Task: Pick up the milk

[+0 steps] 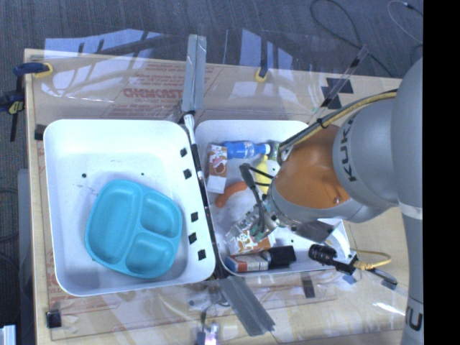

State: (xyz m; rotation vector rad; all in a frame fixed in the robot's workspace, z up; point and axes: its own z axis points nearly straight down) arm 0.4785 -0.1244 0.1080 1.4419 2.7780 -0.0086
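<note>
The gripper sits low in the right bin — its grip state I cannot tell. The milk lies up-left of it, long axis running away from it.

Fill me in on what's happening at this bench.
The arm reaches from the right, low over the right bin, above a jumble of small packaged items. The gripper sits among them near the bin's front; whether it holds anything can't be made out. A blue bottle lies near the back, and a black marker at the front. The left bin holds a blue divided tray.
</note>
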